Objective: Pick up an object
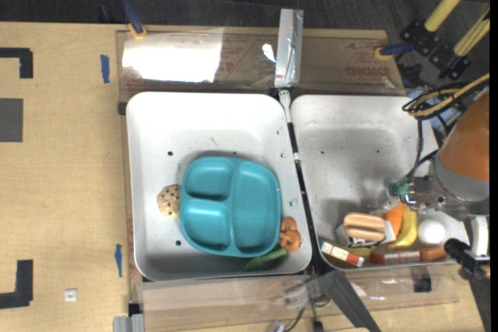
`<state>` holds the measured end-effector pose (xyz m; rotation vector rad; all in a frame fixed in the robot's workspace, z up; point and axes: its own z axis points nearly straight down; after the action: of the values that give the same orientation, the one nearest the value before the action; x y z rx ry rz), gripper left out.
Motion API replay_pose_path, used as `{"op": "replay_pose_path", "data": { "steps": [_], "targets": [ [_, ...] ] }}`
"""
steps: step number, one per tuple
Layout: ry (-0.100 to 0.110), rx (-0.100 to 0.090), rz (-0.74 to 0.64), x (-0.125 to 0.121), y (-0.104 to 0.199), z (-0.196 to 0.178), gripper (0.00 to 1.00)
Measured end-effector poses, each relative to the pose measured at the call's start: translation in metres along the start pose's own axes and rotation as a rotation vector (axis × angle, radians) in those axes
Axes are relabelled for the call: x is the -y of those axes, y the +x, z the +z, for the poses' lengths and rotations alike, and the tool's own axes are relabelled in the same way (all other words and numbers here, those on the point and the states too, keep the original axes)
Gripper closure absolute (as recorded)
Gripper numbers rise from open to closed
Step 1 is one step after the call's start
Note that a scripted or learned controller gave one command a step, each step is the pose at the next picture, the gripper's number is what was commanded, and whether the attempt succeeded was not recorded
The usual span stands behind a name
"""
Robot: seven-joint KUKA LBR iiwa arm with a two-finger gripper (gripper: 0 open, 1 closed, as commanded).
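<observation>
In the right bin [350, 128], a pile of toy food lies in the near right corner. It includes a hot dog in a bun [364, 227], a yellow banana [405, 228], an orange piece [394, 214], a white egg [433, 231], a brown sausage [408, 253] and a small red and white box [342, 253]. My gripper [410, 193] reaches in from the right and hangs just above the back of this pile, near the orange piece. The arm's orange band [471, 145] sits behind it.
The left bin [156, 128] holds a teal divided plate [231, 204]. A speckled cookie [168, 200] lies at its left, an orange pretzel-like piece [289, 234] at its right and a green piece [264, 261] at its near edge. A ridge [296, 167] separates the bins.
</observation>
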<state>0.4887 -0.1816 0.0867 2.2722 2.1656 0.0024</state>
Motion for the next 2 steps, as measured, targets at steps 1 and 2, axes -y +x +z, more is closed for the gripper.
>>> {"op": "replay_pose_path", "data": {
  "steps": [1,2],
  "targets": [
    [-0.005,0.002,0.001,-0.001,0.000,-0.010,1.00],
    [-0.002,-0.001,0.166,0.009,0.046,-0.146,1.00]
  ]
}}
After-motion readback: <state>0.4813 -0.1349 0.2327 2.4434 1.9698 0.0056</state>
